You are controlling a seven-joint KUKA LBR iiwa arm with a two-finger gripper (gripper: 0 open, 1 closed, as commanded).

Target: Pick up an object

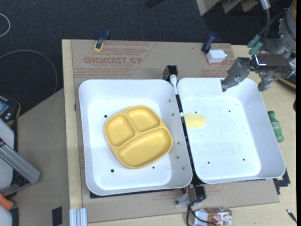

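Two shallow white bins sit side by side on a brown board. The left bin (89, 126) holds a yellow divided plate (138, 136), three compartments up, lying flat and turned a little askew near the bin's middle. The right bin (263, 159) holds one small pale yellow piece (194, 121), flat on the floor at its 9 o'clock side, just beside the wall shared with the left bin; its exact shape is hard to make out against the white, though it looks like a thin rounded slab.

A black clip (170, 72) sits at 12 o'clock where the two bins meet, and another fitting (194, 193) lies at 6 o'clock on the same seam. On the board beyond the bins, a blue and yellow clamp (100, 40) lies at the left bin's 12 o'clock, and a small white block (216, 56) with a dark blue clamp (209, 42) lies at the right bin's 11 o'clock. A green object (275, 125) rests on the board at the right bin's 3 o'clock, outside the rim.

The gripper (248, 78) hangs over the right bin's 1 o'clock corner, above the rim, well apart from the yellow piece. Its two grey fingers (233, 76) are spread wide with nothing between them. Nothing stands between gripper and piece.
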